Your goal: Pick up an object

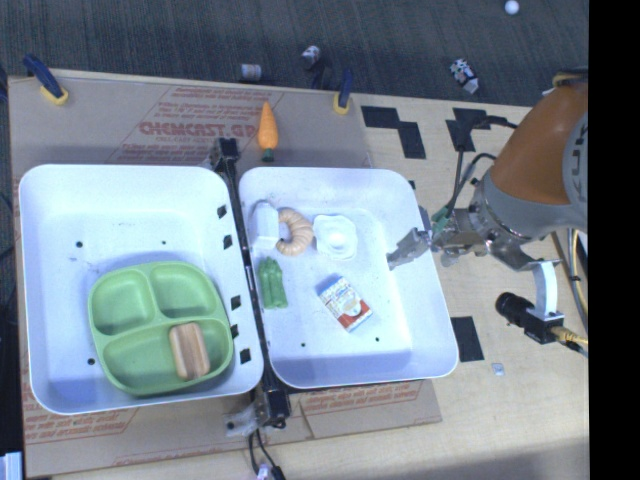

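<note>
The right bin (425, 318) holds a tan curled pastry (295, 231), a white fried egg (335, 235), a white piece (264, 223) by the left wall, a green vegetable (272, 284) and a small red and blue carton (344, 302). My gripper (408, 247) hangs over the right rim of this bin, to the right of the egg and above the carton. Nothing shows in its grasp. The grey arm with its orange band (535, 158) reaches in from the right.
The left bin (60, 198) carries a green divided plate (130, 303) with a brown bun (187, 350) in its front section. An orange carrot (267, 126) lies on the cardboard behind the bins. Black clips (227, 152) join the bins along the middle.
</note>
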`<action>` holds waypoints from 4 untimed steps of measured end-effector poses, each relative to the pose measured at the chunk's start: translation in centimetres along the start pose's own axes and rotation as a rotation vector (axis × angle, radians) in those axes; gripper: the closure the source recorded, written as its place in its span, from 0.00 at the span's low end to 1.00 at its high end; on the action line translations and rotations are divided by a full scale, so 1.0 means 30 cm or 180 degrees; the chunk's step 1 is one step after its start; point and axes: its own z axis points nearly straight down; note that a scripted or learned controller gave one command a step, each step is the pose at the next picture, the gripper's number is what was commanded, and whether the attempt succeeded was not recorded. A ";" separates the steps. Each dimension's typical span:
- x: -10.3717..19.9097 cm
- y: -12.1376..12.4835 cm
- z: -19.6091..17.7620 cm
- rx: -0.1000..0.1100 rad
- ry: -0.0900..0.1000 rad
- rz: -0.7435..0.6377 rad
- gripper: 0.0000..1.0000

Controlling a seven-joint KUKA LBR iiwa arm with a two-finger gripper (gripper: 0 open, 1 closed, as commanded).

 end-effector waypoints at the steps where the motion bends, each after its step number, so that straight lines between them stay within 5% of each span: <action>1: 0.114 -0.124 0.471 0.0007 0.0008 -0.0003 0.00; 2: 0.111 -0.121 0.437 0.0006 0.0003 -0.0018 1.00; 3: 0.008 0.166 0.470 0.0001 0.0006 0.0006 1.00; 4: -0.001 -0.123 0.083 -0.0005 -0.0001 0.0005 1.00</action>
